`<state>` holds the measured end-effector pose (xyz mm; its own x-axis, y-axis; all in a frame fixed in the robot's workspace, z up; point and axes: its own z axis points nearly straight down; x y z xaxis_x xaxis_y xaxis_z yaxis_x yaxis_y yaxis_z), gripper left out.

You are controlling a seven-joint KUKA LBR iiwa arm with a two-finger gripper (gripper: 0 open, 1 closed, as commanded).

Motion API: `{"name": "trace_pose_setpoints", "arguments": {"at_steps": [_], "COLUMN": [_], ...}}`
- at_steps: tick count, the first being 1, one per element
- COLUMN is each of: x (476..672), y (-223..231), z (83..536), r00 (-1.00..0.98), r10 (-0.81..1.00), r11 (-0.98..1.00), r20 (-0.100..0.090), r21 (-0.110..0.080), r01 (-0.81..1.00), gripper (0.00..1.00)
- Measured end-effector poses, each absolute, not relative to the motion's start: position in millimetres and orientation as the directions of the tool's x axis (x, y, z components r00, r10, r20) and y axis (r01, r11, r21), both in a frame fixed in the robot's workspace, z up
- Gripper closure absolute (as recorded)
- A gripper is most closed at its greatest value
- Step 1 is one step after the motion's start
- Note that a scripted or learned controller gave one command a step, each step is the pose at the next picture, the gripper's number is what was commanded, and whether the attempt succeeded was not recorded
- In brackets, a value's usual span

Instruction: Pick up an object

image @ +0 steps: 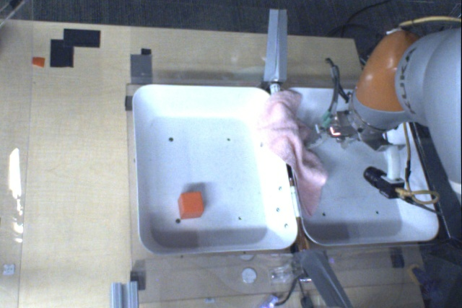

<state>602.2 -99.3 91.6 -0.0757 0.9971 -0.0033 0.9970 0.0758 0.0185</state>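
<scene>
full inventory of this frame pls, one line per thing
bins: 2, white, side by side on the bench
block: 1, orange, lower left of the left bin
cloth: 1, pink, draped over the divide between the bins
bench: 1, light wood, under the bins
black patches: a cluster, bench's far left corner
orange tag: 1, beside the black patches
arm: 1, grey with an orange band, over the right bin
end effector: 1, dark, in the right bin next to the cloth
</scene>
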Motion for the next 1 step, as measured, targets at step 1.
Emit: {"name": "trace_pose_setpoints", "arguments": {"at_steps": [1], "x": [634.6], "y": [-90.2], "z": [91.6], "r00": [-0.277], "r10": [0.961], "r11": [0.277], "r20": [-0.008], "r21": [0.016], "r01": [0.961], "gripper": [0.00]}}
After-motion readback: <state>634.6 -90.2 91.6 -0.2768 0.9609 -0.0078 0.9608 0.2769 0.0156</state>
